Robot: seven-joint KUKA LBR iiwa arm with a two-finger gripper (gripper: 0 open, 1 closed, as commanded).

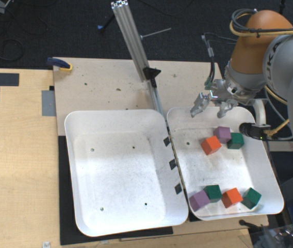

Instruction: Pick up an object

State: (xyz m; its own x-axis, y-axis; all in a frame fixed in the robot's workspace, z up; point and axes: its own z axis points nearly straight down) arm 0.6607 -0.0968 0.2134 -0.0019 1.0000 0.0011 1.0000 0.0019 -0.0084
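The arm [270, 45] runs off the right edge; the green cube [234, 140] sits partly behind the purple cube [222, 134].

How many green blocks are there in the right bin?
3. One green block lies in the upper cluster, right of the purple block. Another and a third lie near the front rim. None seems hidden.

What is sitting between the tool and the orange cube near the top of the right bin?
Nothing visible. The tool hangs over the right bin's far edge, and bare white floor lies between it and the orange cube. A purple cube touches the orange one on its far right side, crowding a grasp.
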